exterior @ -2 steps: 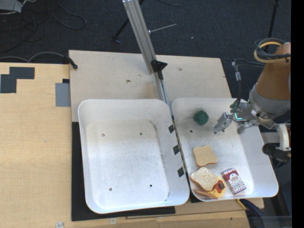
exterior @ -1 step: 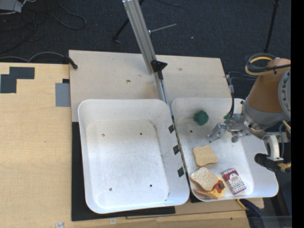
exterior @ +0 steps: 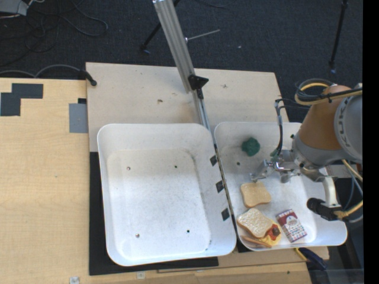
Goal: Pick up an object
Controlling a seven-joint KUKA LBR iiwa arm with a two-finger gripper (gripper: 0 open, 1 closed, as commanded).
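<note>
You see the gripper (exterior: 260,174), jaw state indiscernible, above the right bin (exterior: 331,236); nothing lifted yet

A pale counter (exterior: 136,96) carries two shallow white bins side by side, the left bin (exterior: 155,194) at about 8 o'clock of the view's centre. A grey aluminium rail (exterior: 175,40) slants up toward 12 o'clock from the seam between them. Black cables (exterior: 59,16) trail over the dark floor (exterior: 266,22) at 11 o'clock. A light wooden panel (exterior: 41,182) lies at 9 o'clock.
</note>
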